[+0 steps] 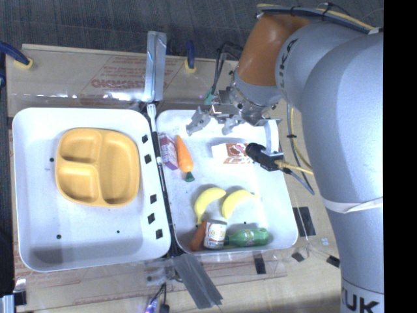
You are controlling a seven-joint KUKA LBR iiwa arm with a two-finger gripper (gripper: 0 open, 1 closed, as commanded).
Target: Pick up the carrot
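The carrot [184, 154] lies in the right bin [277, 194] near its left wall, orange, with its green stem end pointing toward the front. My gripper [212, 123] hangs above the bin's back edge, a little behind and to the right of the carrot. Its two fingers stand apart with nothing between them. The gripper is clear of the carrot.
A purple packet [169, 152] lies right beside the carrot on its left. Also in the right bin are a red-and-white packet [233, 152], two bananas [221, 201], a small can [215, 234], a green item [248, 237] and another orange piece [197, 238]. The left bin [32, 227] holds a yellow divided plate [98, 166].
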